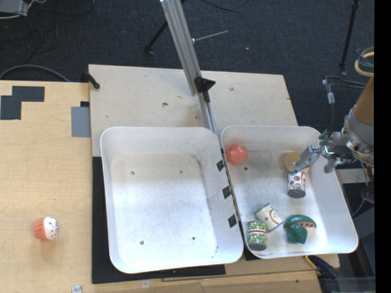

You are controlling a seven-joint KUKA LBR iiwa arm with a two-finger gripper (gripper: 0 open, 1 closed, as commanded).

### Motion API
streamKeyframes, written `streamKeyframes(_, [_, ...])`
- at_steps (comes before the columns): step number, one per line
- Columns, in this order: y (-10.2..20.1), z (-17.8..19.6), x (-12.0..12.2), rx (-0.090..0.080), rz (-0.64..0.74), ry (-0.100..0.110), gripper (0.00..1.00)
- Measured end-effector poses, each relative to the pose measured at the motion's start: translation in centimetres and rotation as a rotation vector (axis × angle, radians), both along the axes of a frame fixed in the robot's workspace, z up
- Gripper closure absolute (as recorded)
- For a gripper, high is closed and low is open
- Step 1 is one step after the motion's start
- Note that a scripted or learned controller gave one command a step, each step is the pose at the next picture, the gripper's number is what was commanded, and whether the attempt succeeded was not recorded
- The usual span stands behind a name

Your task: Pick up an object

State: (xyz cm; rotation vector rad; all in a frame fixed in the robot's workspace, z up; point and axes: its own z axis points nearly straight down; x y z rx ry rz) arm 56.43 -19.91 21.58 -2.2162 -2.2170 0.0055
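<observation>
right white bin (342, 224) holds a red ball (237, 154), small cans and a green toy; gripper (313, 157) state cannot be told.

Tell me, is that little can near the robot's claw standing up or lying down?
Standing up. The can in the right bin shows its round top facing upward, with its printed side running down beneath it.

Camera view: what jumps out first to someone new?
The red ball at the right bin's near-left corner, bright against white. Then the cluster at that bin's front: small can, tipped cup, green toy. The pincer hangs above the upright can.
</observation>
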Motion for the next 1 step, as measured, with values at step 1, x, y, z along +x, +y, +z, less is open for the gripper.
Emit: streamKeyframes(1, [-0.01, 0.25, 0.1, -0.001, 0.001, -0.005, 0.0])
